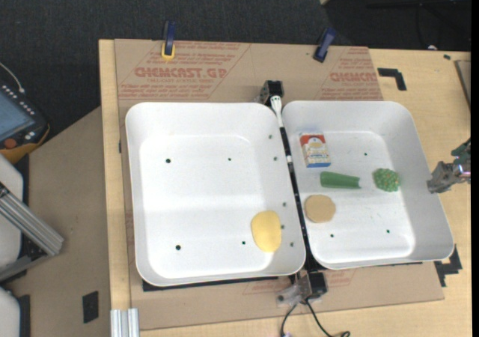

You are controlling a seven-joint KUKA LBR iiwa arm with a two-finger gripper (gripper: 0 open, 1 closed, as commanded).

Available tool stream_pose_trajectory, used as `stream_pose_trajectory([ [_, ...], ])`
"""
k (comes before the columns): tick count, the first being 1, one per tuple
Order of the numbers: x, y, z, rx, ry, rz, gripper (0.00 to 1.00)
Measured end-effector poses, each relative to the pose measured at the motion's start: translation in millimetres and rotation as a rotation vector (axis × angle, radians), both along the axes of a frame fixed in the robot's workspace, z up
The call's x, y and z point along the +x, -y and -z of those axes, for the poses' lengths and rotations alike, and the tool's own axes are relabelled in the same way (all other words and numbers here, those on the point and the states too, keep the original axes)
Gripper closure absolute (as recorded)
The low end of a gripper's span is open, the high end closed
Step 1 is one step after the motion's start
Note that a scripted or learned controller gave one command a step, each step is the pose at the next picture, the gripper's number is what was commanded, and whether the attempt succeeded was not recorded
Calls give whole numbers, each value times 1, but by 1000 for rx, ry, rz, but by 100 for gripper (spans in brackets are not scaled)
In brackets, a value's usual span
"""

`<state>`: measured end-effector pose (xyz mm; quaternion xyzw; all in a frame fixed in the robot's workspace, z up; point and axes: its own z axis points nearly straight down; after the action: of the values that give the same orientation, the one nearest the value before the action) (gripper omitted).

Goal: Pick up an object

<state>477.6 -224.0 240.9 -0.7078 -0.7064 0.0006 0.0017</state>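
Two white bins side by side on a brown board. In the right bin (404,178): a small carton (315,150) at the far left, a green pod (340,180) lying flat near the middle, a knobbly green lump (386,179) just right of it, a flat tan disc (320,209) nearer and to the left. In the left bin (194,193): a smooth yellow oval (266,230) at the near right corner.

Gripper (447,175) at the right bin's right rim, small and blurred; cannot tell how far apart it stands, nothing seen held.

Closest candidate, by the look: the lump. Probably light, rough enough to hold, maybe soft plastic or foam; best pinched across its middle. Pod likely light and stiff, best taken across its narrow width. Carton boxy, flat-sided, easy to square up on. Disc low and thin, probably hard to get under. Oval rounded and glossy, likely slippery.
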Motion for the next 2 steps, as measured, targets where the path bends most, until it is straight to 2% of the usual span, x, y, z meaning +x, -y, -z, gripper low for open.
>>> stream_pose_trajectory([
  [1,51,0,7,-4,7,-4,100],
  [2,0,0,-6,0,2,-1,100],
])
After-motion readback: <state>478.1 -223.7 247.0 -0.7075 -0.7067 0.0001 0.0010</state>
